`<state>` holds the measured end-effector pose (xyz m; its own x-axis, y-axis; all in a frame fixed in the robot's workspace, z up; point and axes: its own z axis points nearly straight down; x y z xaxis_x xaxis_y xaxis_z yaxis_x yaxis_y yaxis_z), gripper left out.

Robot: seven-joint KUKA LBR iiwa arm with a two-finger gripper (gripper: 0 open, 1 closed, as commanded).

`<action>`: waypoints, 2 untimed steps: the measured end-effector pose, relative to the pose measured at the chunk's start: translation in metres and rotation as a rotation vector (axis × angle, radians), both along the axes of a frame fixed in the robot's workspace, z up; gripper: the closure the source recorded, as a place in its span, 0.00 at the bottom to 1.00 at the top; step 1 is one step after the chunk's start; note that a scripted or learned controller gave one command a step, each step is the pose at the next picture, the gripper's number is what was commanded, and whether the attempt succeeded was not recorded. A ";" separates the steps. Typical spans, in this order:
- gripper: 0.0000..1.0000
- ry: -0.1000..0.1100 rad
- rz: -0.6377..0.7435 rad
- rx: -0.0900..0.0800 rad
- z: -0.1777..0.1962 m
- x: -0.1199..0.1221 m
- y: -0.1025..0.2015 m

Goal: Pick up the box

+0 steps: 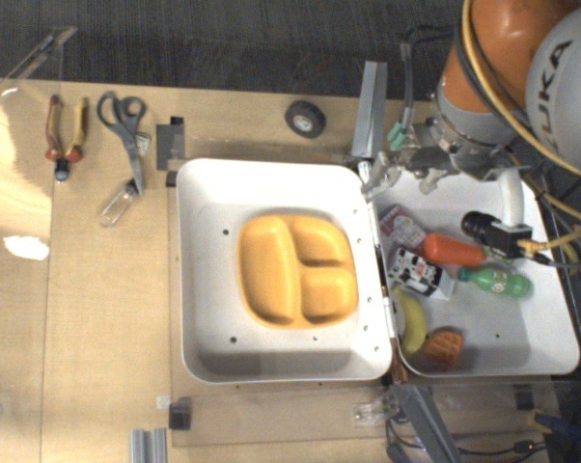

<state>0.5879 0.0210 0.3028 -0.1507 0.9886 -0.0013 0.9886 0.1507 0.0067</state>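
Box (pixel 415 271): lain in right bin (pixel 551 350), beside carrot (pixel 454 250). Gripper (pixel 379 175): positioned at bin's far-left corner; finger state cannot be told.

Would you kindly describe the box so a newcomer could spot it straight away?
Look in the right-hand bin, along its left wall. There the box lies flat between a carrot above and a banana below. It alone is flat and black-and-white printed; its neighbours are rounded, plain-coloured foods.
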 end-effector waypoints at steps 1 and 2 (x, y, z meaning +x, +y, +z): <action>0.00 0.002 0.003 0.000 -0.047 -0.003 -0.057; 0.00 0.001 -0.149 0.000 -0.201 0.007 -0.143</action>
<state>0.5954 -0.1220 0.1019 -0.0023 1.0000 -0.0009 1.0000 0.0023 0.0060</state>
